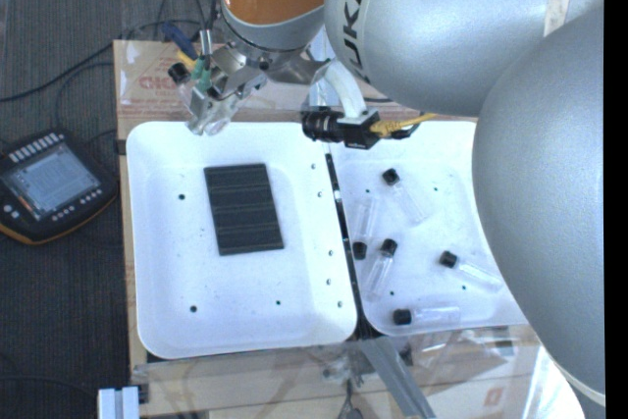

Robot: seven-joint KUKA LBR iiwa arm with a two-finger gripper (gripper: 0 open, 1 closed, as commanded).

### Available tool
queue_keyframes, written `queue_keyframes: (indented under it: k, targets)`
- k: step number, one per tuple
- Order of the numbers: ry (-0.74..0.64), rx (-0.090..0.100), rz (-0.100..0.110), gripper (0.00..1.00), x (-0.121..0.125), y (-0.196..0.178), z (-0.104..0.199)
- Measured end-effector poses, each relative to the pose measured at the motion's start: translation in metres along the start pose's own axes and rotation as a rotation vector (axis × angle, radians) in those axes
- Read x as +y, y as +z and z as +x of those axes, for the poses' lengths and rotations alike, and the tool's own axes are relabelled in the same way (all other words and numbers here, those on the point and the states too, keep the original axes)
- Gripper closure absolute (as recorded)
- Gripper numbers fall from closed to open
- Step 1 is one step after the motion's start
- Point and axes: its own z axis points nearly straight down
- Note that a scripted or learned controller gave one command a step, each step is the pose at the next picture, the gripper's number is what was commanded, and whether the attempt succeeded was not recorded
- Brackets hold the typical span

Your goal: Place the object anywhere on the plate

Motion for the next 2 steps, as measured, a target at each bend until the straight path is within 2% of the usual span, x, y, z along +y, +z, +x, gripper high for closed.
queue_keyframes:
  k: [1,2]
  targets:
    - [-0.185,-0.001,-0.001,1.0,-0.066,-0.075,0.041]
    - [0.208,-0.001,0.0,1.0,-0.032,-0.088,0.013]
